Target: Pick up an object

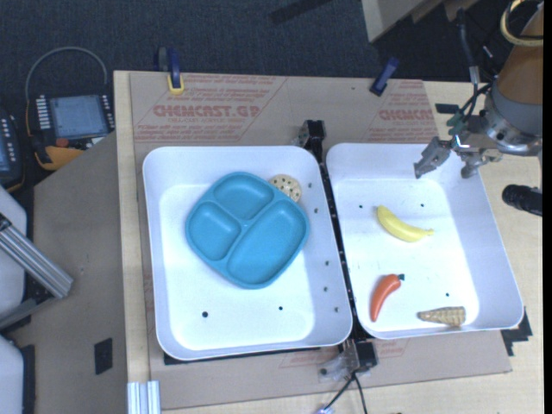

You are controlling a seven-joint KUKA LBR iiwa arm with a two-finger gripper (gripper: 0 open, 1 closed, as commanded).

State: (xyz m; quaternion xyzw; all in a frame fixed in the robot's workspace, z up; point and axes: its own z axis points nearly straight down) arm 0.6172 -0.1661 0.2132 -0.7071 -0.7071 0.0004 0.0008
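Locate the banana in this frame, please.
The banana lies in the right bin, in its upper middle, above the red pepper and below-left of the gripper.

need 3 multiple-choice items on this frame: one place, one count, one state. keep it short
1. Where does the blue three-compartment plastic plate lie?
A. left white bin
B. right white bin
C. on the cardboard

2. How many loose items lie in the right bin?
A. one
B. three
C. five

3. How are the fingers of the gripper?
A. shut on the banana
B. spread, holding nothing
C. shut on the pepper

Key: 1 A, the plate sits in the left bin. 2 B, yellow toy banana, red toy chili pepper and tan waffle cone. 3 B, fingers sit apart above the bin's far edge.
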